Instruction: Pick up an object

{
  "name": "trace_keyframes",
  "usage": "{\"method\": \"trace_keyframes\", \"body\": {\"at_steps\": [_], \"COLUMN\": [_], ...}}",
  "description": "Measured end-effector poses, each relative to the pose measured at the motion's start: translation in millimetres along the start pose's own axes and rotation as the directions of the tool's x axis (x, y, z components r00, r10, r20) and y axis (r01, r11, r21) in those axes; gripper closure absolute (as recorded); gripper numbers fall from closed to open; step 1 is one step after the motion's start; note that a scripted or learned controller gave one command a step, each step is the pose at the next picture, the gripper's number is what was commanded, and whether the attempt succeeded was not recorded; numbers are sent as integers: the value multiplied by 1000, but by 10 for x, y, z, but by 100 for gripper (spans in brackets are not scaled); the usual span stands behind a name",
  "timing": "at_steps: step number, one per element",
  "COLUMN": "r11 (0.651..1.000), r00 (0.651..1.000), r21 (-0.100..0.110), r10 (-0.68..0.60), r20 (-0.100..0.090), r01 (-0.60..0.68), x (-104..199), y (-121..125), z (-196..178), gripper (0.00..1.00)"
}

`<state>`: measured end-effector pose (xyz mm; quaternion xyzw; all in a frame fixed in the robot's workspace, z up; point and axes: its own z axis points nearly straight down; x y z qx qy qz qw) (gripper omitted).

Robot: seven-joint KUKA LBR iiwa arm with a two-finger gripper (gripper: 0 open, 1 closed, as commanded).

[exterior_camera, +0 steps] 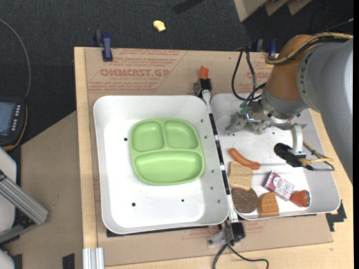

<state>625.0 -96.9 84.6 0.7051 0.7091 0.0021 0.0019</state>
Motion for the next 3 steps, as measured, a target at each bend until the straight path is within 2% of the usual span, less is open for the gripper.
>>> {"method": "trace_keyframes", "body": {"at_steps": [1,2,3], "r11": [1000,1000,1000], "r00": [1000,1000,1000], "r21": [1,8,4], "r10": [3,6,5], "r20": [1,0,1], "r01": [-3,-6,-5], "x": [-27,-52,-47], "y": [436,268,281], "z": [-3,-1,-109], "gripper": [0,0,100]}}
